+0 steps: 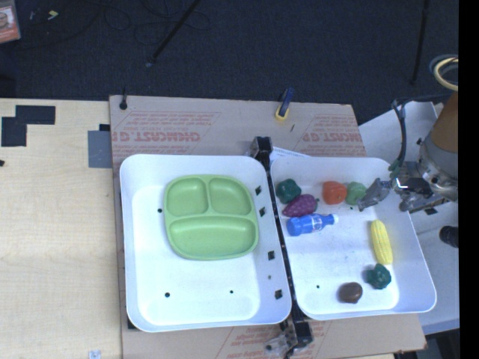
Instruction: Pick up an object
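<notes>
The camera view looks down on a worktop [52, 238] bearing two white bins side by side. The left bin [150, 290] holds a light green divided plate [210, 217] near its middle. The right bin [408, 290] holds the loose objects: a dark green piece [287, 191] and a purple grape-like piece [301, 205] touching each other near the dividing wall, a blue bottle [309, 224] lying on its side just below them, an orange-red piece [334, 193] beside a pale green one [355, 193], a yellow corn cob [381, 241] toward the right wall, a teal piece [379, 277] below it, and a brown piece [349, 293] near the front wall. The end effector [374, 194] reaches in from the right at the bin's upper right, just beside the pale green piece; nothing shows between its parts, and I cannot tell how they stand.
</notes>
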`<state>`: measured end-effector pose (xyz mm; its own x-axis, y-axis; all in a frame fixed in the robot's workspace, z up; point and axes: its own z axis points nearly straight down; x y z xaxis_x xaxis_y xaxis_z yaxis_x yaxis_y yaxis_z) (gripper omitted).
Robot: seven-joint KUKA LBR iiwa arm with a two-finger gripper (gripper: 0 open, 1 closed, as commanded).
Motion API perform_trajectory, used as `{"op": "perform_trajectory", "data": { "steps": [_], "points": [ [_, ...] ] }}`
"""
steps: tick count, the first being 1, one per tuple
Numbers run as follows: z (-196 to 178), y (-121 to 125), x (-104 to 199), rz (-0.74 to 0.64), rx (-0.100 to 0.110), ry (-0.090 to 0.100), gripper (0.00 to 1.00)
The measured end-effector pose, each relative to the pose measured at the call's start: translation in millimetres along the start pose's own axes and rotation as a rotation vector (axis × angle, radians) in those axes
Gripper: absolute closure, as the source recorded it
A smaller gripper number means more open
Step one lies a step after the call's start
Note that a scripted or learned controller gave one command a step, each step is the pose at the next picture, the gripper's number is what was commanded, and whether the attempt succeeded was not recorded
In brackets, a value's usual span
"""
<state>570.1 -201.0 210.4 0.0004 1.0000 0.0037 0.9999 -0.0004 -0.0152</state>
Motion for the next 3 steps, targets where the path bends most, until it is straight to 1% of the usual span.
{"op": "perform_trajectory", "data": {
  "steps": [1, 2, 3],
  "points": [
    [-6.0, 2.1, -0.3, -0.002, -0.011, -0.003, 0.0],
    [60.9, 0.1, 4.5, -0.003, -0.003, 0.001, 0.0],
    [116.9, 0.9, 15.0, -0.002, -0.004, 0.001, 0.0]
  ]
}}
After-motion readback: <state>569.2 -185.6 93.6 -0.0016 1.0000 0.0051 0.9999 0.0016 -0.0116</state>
